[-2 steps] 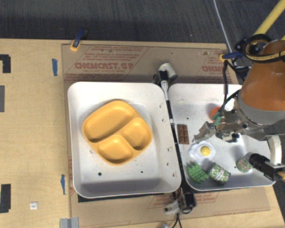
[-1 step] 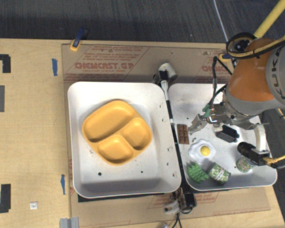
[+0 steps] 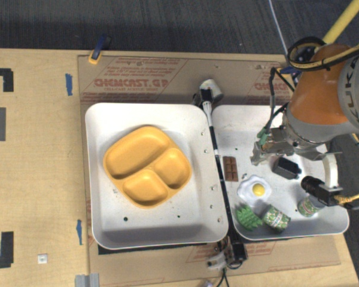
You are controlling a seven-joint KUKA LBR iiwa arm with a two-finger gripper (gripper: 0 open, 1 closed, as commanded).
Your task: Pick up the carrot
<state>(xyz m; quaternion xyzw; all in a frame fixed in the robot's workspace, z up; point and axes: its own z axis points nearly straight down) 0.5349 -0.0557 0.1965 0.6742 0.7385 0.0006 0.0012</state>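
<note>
Bench [image 3: 36, 178]: tan board top. Black tape marks [image 3: 3, 79] sit along its 9 o'clock edge and short blue tape strips [image 3: 68, 84] near the left bin. A cardboard sheet [image 3: 131, 79] with red print lies under both bins, and a blue-and-yellow clamp [image 3: 99, 48] grips its 11 o'clock corner. Beyond the 12 o'clock edge is dark grey carpet floor [image 3: 167, 11].

Left bin [image 3: 107, 220]: a yellow three-well plate [image 3: 146, 166] sits roughly centred, its wells bare.

Right bin [image 3: 239, 121] touches the left bin along a dark seam. A small black-and-white fitting [image 3: 208, 91] sits at the seam's 12 o'clock end.

Right bin contents, from bin centre:
- chocolate [image 3: 230, 168] at 9 o'clock, flat, near the seam wall
- egg [image 3: 255, 190] at 8 o'clock, yolk up
- broccoli [image 3: 246, 216] at 7 o'clock, just beside the egg
- can [image 3: 276, 219] at 6 o'clock, green, lying on its side, touching or almost touching the broccoli
- second can [image 3: 309, 207] at 5 o'clock, green, near the wall

Arm [image 3: 317, 94] comes in from 3 o'clock and covers the bin's 1–3 o'clock part. Gripper [image 3: 262, 151] is low over the bin at about 10 o'clock of centre, apart from the chocolate and the egg.

Jaw state: can't tell, as the wrist blocks the view.

Carrot: can't tell where it lies.
</note>
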